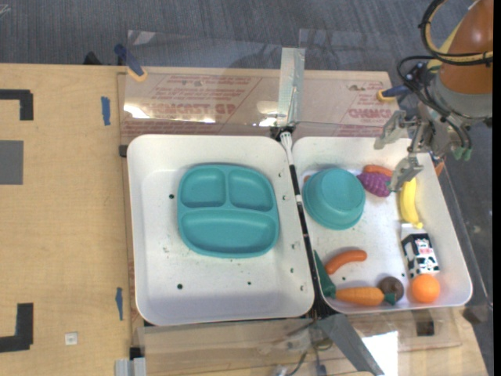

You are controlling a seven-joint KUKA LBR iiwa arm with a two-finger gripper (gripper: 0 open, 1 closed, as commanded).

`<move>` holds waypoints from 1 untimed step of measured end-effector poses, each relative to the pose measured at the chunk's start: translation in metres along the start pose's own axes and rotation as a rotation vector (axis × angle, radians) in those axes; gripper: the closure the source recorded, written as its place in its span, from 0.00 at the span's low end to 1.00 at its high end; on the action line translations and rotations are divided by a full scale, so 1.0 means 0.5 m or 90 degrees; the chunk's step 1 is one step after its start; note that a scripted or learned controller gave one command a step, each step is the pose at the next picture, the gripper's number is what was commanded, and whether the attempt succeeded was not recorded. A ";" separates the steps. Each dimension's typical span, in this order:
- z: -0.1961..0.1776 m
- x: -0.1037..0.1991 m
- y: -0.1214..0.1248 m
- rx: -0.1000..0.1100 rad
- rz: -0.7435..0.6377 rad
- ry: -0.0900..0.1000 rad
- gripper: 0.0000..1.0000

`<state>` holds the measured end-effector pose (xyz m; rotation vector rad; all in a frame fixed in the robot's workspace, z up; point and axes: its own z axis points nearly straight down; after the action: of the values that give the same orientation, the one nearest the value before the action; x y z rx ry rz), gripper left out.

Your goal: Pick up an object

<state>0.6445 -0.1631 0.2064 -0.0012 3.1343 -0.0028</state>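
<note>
Camera view, from above at a slant: my arm (468, 30) comes in from the right, orange band up top, and my pincer (409, 153) hangs over the back right part of the right bin (458, 245), fingers pointing down toward the banana. Can't tell whether the fingers are spread or pressed together; nothing visibly pinched between them. Right bin contents: teal bowl (335, 197) at the back left, purple grapes (376, 182) just beside its right edge with a small orange-red piece (378, 170) touching behind them. Yellow banana (409, 200) lies lengthwise along the right side, its upper end right under my pincer. In front of the banana, a black-and-white carton (420, 255), then an orange (426, 288) in the front right corner. Brown round thing (391, 288) just left of the orange, touching the carrot (358, 295) that lies along the front wall, green end to the left. Sausage (345, 260) sits a little behind the carrot, tilted. Left bin (149, 233): teal divided plate (228, 210), roughly centred, three compartments, lying flat. Bins touch along the middle divider. Clear plastic sheet (211, 100) stands behind both bins; tan board (59, 210) to the left of the bench.
</note>
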 end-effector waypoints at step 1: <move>0.234 0.077 -0.079 0.000 -0.118 -0.003 0.00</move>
<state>0.6069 -0.2030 0.0892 -0.2903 3.1157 -0.0044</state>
